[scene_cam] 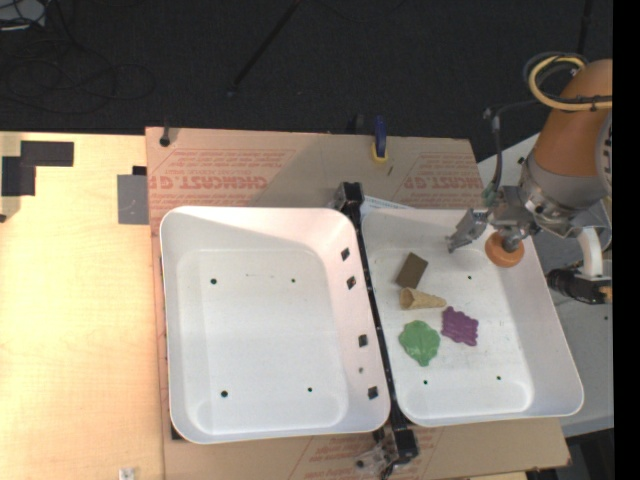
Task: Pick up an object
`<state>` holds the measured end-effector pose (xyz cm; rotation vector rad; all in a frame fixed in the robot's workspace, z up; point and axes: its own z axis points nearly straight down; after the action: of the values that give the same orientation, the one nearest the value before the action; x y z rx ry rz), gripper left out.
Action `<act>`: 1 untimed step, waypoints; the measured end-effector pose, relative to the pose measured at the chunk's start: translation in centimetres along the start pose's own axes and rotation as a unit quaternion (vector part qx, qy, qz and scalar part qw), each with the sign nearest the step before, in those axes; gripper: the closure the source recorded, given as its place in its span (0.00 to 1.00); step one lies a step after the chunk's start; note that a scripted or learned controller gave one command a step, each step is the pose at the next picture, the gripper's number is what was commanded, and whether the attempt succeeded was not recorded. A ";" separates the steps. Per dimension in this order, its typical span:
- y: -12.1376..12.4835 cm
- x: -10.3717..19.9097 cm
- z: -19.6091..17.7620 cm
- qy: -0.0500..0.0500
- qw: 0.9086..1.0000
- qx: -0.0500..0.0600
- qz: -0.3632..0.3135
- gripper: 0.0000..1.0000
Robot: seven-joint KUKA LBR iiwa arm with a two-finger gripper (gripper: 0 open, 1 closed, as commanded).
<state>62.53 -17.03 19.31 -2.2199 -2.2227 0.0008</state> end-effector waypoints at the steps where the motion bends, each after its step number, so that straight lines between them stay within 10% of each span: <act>1: -9.1 -3.8 -4.4 0.000 1.000 0.001 0.003 0.00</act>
<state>53.40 -20.83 23.76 -2.2257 -2.2144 0.0044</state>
